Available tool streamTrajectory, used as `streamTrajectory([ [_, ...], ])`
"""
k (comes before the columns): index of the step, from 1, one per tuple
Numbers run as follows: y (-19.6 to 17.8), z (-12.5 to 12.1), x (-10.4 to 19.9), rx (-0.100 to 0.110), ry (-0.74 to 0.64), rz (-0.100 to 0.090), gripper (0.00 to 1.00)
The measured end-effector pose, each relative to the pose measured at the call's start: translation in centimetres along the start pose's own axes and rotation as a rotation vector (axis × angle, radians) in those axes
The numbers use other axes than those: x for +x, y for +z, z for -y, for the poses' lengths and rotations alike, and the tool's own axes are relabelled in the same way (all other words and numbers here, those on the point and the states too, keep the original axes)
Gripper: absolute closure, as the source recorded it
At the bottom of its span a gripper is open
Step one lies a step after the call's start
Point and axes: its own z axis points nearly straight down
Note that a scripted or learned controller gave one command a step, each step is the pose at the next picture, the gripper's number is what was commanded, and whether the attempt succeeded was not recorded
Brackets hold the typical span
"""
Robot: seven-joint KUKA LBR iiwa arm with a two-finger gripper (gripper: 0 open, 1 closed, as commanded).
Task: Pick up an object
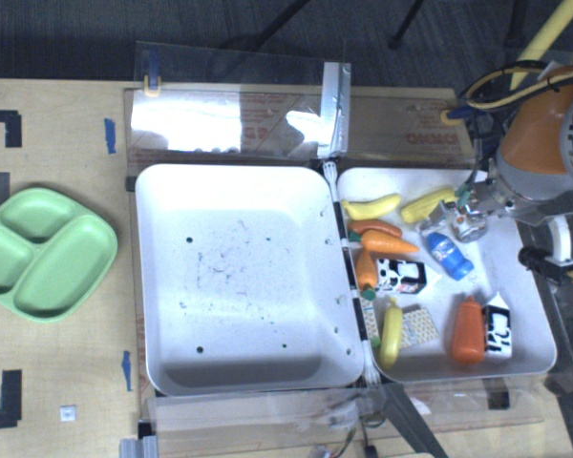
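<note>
One small blue bottle (450,255), likely light and slippery, is being approached just below the gripper (468,219), best taken across its middle; jaw state cannot be told.

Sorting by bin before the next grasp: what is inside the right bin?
The right bin holds yellow bananas, orange carrots, a blue bottle, an orange bottle and black-and-white pieces. The gripper covers part of the pile.
</note>
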Motion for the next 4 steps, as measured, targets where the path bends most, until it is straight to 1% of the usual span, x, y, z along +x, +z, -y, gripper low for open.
streamTrajectory([
  [1,0.0,0.6,0.5,-0.011,-0.030,0.006,0.00],
  [2,0.1,-0.1,0.7,0.001,0.011,0.004,0.00],
  [3,0.1,-0.3,1.2,-0.002,0.039,0.004,0.00],
  [4,0.1,-1.0,1.1,0.006,0.080,-0.001,0.00],
])
